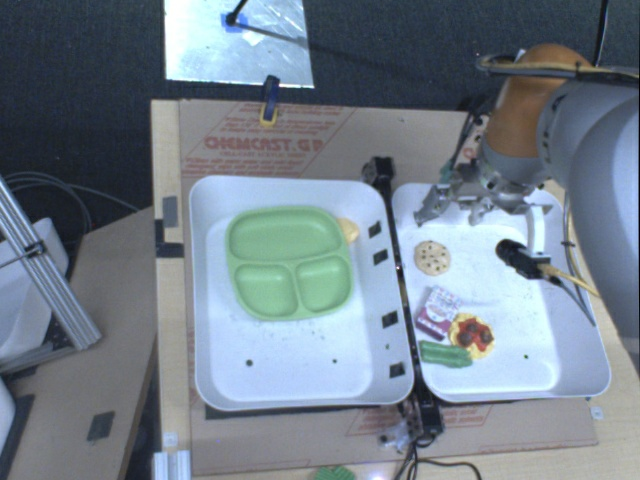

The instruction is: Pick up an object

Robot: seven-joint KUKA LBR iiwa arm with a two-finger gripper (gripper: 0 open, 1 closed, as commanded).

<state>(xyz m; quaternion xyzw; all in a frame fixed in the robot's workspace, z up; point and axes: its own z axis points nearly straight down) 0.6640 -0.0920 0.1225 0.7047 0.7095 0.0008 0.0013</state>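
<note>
The grey arm [600,148], with its orange band [525,108], reaches in from the right. Its two-finger gripper [455,208] is positioned over the far end of the right-hand shallow white bin [585,373]. Whether the gripper is apart or together cannot be told from this angle.

Contents of the right-hand bin:
- A round tan cookie with dark chips [432,258] lies just below the gripper in the view, apart from it.
- A pink and white packet [438,313] lies nearer the front.
- A yellow disc with red topping [474,333] lies just beside the packet.
- A green pod [445,355] lies at the front, touching the disc's edge.

The left-hand shallow white bin [290,373] holds a light green divided plastic plate [290,263]. A small yellow piece [347,230] sits at the plate's upper right corner.

Both bins rest on a brown cardboard sheet [270,138].
</note>
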